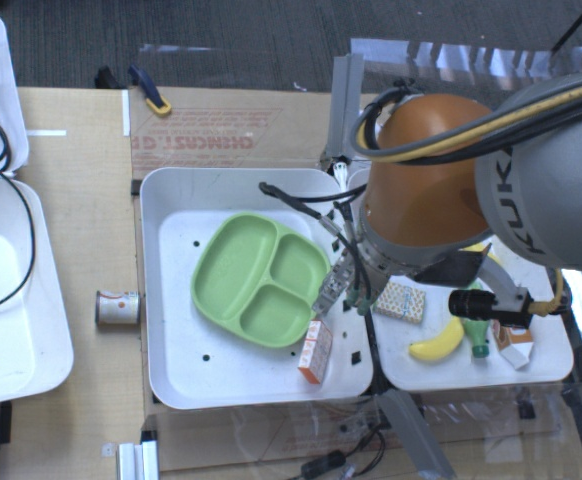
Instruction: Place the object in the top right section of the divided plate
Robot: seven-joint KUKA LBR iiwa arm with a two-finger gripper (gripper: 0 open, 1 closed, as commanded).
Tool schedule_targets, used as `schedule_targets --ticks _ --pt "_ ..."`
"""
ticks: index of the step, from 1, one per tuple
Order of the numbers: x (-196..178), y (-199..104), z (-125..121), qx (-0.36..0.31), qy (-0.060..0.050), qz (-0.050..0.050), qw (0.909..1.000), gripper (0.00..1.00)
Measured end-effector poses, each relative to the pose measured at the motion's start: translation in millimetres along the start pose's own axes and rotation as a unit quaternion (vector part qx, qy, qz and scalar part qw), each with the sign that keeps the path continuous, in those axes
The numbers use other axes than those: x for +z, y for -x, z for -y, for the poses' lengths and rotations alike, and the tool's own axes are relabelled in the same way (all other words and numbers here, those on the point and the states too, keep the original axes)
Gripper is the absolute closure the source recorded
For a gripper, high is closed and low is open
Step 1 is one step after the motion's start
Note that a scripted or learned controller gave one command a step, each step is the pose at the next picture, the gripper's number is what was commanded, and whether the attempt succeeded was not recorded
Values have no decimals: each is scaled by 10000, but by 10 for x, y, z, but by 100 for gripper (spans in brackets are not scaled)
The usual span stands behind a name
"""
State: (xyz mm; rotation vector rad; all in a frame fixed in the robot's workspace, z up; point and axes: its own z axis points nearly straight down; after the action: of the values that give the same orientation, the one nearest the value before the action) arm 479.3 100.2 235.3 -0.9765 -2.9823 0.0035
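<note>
Inside, left bin (171,268) holds green plate (256,280), carton (315,353).

The arm (471,168) covers the right bin's (546,363) upper half and the seam between the bins — the left bin's (161,298) right wall is partly hidden. The gripper (336,290) is too blurred to read. A green bottle (479,336) is half hidden — its label unreadable.

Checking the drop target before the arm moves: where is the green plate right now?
The plate lies in the left bin, near its middle, with the orange carton just off its lower right edge.
</note>
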Motion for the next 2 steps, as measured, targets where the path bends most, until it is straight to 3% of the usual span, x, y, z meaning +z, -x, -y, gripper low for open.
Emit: schedule_targets --ticks 1,2 --pt "-1360 40 -116 -1767 9 16 9843 100" --pt "208 -570 -915 -1367 -10 -4 9906 100"
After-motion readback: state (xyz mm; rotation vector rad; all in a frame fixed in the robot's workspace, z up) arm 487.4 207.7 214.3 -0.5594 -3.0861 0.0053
